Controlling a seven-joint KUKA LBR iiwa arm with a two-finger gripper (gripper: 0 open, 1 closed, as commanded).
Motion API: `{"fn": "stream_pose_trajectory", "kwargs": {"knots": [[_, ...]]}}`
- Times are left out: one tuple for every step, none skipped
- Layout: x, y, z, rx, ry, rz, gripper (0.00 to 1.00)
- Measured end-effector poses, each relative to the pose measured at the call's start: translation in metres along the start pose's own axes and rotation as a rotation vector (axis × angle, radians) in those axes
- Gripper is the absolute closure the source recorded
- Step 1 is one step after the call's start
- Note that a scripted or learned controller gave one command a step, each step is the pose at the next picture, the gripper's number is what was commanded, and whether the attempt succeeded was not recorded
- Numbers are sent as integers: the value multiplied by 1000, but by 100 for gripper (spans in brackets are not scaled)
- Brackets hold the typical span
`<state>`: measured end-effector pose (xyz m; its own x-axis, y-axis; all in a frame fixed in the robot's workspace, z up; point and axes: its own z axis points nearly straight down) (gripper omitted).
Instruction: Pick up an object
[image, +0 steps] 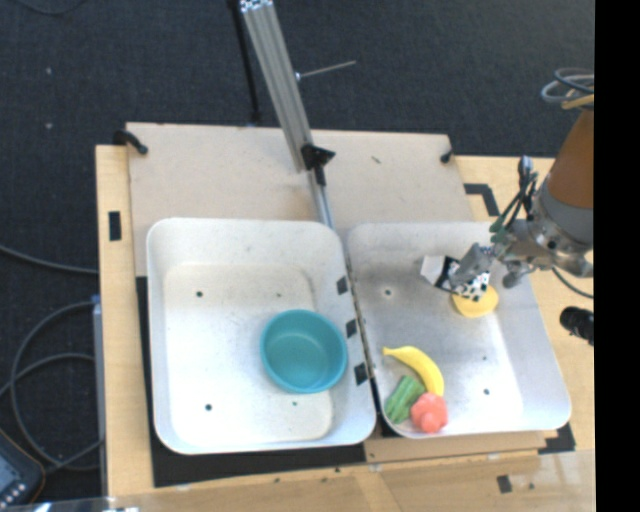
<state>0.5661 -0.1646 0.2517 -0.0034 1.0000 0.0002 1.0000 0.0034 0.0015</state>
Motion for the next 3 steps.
{"fn": "stream_pose_trajectory", "kwargs": {"knots": [[0, 0, 0, 0, 0, 1, 0], [0, -7, 61, 7, -1, 4, 0], [2, 0, 120, 6, -1, 6, 0]]}}
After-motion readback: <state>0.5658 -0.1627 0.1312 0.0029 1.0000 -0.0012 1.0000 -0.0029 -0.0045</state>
